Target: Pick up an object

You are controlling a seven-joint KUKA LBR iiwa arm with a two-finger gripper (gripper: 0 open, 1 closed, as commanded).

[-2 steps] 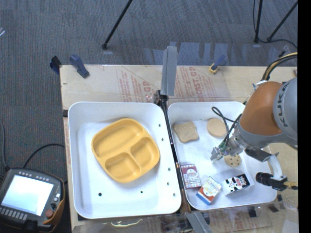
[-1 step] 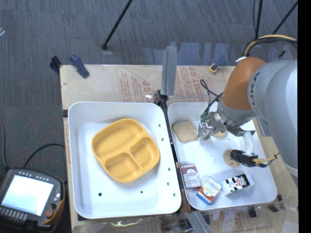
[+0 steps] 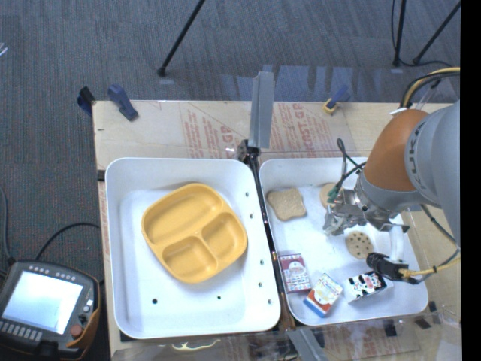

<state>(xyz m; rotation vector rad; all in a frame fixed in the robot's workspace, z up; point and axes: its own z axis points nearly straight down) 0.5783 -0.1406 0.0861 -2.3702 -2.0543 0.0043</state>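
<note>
where the arm [image 3: 421,156] reaches in from 3 o'clock, its hand [image 3: 340,218] hangs over the middle of the right bin [image 3: 301,170]; whether it is spread or pressed together cannot be told from this angle, and nothing is seen pinched in it.

right bin, contents:
- slice of bread [image 3: 286,203], flat, at 10 o'clock in the bin, apart from the hand.
- round cracker [image 3: 328,195], at 12 o'clock, partly hidden by the hand.
- chocolate-chip cookie [image 3: 359,244], just beside the hand at its 5 o'clock.
- small red packet [image 3: 294,272], at 7 o'clock in the bin, near the dividing wall.
- small carton with a yellow and blue face [image 3: 324,292], at 6 o'clock, lying on its side close to the near rim.
- black-and-white patterned carton [image 3: 367,286], at 5 o'clock, beside a black cable end.

left bin [image 3: 120,201], contents:
- yellow divided plate [image 3: 194,232], three compartments, lying flat near the middle, turned at a slant.

surroundings:
- tabletop [image 3: 203,126], brown board with red print, behind both bins.
- blue clamp [image 3: 121,101] at the 11 o'clock corner.
- pendant with a lit screen [image 3: 45,305] on the floor at 8 o'clock.
</note>
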